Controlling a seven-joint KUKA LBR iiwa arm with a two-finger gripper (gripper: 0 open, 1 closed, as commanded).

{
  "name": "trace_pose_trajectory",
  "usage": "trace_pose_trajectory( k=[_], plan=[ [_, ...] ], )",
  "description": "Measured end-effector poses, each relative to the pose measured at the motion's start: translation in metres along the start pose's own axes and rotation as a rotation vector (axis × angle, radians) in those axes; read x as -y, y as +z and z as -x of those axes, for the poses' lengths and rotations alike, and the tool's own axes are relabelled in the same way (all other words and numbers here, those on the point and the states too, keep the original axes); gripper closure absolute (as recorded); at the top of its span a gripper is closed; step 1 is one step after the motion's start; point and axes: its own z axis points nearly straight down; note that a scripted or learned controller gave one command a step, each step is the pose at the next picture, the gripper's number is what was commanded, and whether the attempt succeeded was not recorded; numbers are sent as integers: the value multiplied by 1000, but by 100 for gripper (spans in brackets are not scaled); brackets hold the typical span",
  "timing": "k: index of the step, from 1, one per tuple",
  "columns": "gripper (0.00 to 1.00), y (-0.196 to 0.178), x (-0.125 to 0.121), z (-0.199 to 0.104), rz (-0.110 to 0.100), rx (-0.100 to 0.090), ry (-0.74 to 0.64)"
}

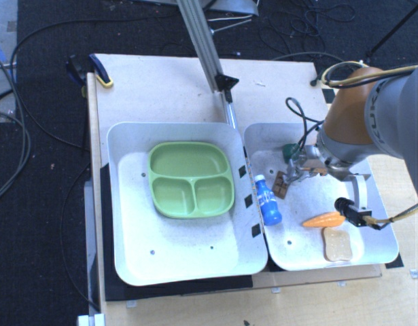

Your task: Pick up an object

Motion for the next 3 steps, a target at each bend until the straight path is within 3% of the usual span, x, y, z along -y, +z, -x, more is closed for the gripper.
trace_pose_trajectory(
  k=[1, 3],
  plan=[
    [100, -50, -6, 9, -6, 3, -1],
    [100, -161, -18, -6, -3, 3, -4]
  ],
)
